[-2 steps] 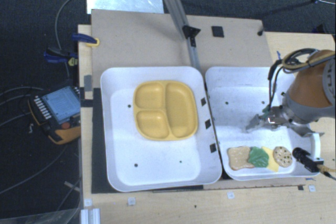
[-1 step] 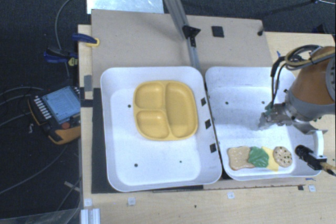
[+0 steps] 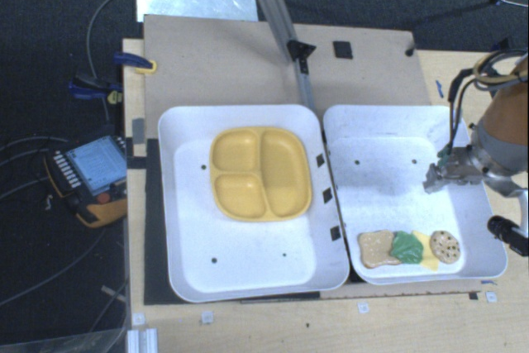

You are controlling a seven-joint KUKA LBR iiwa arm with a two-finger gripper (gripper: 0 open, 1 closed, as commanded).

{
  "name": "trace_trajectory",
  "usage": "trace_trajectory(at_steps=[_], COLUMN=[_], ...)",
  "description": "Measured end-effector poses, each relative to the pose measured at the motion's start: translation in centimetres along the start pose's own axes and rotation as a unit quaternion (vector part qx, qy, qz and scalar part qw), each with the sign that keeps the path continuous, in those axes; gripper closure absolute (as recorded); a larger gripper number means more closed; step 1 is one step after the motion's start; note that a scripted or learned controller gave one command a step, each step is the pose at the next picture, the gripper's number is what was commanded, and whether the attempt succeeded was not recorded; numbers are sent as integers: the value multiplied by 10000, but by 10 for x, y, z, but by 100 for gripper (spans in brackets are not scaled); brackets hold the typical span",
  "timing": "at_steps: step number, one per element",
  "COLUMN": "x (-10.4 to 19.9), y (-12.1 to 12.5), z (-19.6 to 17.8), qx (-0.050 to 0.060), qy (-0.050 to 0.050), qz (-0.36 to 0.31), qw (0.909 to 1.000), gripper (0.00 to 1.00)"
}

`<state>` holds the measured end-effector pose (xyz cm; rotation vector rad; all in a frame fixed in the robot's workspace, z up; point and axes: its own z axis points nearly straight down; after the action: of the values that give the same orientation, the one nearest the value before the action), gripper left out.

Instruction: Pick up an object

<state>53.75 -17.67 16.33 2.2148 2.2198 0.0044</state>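
In the right bin, near its front edge, lies a row of toy foods: a tan bread slice, a green leafy piece, a yellow piece partly under it, and a chocolate-chip cookie. My gripper hangs over the right side of that bin, above and behind the cookie, with nothing visibly in it. The arm enters from the right edge.
The left bin holds a yellow three-compartment plate. A grey pole slants down to the gap between the bins. Cables and a handheld device lie off the bench to the left.
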Motion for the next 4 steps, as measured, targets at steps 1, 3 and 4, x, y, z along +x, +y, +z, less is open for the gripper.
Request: trace_trajectory(at_steps=[1, 3, 4], x=[-1, 123, 169], y=[2, 13, 25], z=[-54, -58, -63], qx=[-7, 18, 16], qy=[-2, 19, 19], qz=[-12, -41, -39], qw=[10000, 10000, 10000], gripper=[100, 100, 100])
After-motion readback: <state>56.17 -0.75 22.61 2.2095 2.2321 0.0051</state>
